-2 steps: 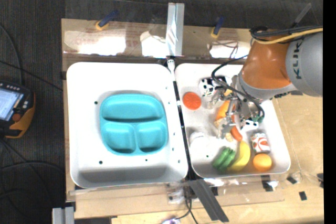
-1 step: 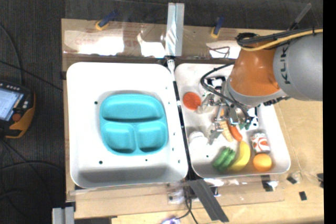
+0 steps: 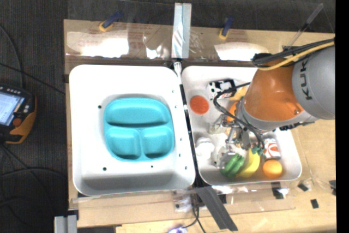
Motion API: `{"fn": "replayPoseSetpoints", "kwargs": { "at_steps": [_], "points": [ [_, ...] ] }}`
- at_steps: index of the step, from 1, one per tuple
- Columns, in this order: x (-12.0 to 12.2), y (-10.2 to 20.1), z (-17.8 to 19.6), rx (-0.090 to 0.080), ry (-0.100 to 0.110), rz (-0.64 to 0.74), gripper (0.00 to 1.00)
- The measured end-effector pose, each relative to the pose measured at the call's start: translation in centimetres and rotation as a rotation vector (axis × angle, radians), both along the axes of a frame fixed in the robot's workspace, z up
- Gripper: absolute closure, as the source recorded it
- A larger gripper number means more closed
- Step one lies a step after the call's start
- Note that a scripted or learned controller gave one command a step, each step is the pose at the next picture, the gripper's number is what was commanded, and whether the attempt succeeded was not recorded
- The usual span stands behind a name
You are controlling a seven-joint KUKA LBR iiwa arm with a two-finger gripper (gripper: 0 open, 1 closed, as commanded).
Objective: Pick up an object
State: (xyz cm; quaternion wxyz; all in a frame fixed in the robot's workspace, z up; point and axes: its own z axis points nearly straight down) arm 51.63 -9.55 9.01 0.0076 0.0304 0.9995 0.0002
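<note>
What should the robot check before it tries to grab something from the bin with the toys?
1. Gripper is over the right bin, where the toys are: ok.
2. Something lies close under it: the green toy and the banana sit just below: ok.
3. Fingers open or shut: cannot tell, wires and the wrist hide them.
4. Already holding a toy: cannot tell.
5. Toys spaced apart: not ok. The green toy, the banana and the orange are bunched in the near corner, so it might bump two at once.
6. Left bin with the blue tray is out of the way: ok.
</note>
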Motion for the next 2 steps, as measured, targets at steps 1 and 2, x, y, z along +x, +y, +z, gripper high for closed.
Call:
{"fn": "replayPoseSetpoints", "kwargs": {
  "at_steps": [1,2],
  "points": [
    [12.0,-2.9,0.2,0.006,0.038,0.015,0.00],
    [2.7,-9.1,-0.1,-0.003,0.006,0.062,0.00]
  ]
}}
